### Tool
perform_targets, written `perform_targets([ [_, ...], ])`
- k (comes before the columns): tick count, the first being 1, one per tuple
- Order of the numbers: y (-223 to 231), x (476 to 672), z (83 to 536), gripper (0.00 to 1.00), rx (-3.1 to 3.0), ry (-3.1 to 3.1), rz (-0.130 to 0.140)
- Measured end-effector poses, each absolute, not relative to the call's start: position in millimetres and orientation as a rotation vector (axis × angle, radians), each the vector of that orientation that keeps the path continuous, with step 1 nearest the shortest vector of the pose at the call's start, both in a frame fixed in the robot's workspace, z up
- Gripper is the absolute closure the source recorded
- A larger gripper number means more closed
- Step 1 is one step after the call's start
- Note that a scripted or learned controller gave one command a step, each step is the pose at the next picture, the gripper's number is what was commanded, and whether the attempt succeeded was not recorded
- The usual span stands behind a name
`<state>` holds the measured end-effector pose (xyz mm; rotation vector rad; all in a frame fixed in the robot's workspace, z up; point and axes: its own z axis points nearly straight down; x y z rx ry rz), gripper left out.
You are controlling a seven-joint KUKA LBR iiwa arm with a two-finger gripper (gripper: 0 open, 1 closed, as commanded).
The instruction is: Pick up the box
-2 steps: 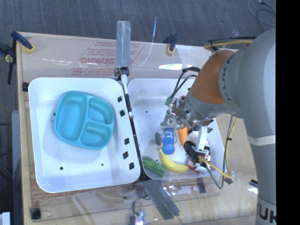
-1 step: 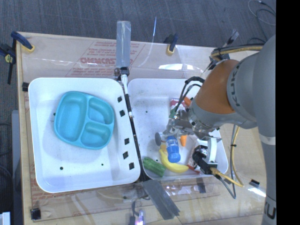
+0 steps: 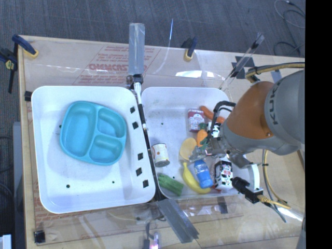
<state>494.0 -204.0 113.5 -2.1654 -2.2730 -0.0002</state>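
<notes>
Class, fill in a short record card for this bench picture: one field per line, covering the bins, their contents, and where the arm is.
left bin: holds a blue divided tray
right bin: holds mixed small items
items in right bin: banana, blue bottle, green vegetable, small can, red box
arm: reaches in from the right, over the right bin's right side
gripper: above the items near the red box
fingers: cannot tell
</notes>
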Motion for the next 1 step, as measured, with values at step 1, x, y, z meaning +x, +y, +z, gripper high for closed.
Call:
perform_targets([
  [1,-204.1,494.0,113.3,0.00,-2.166,-2.273,0.000],
])
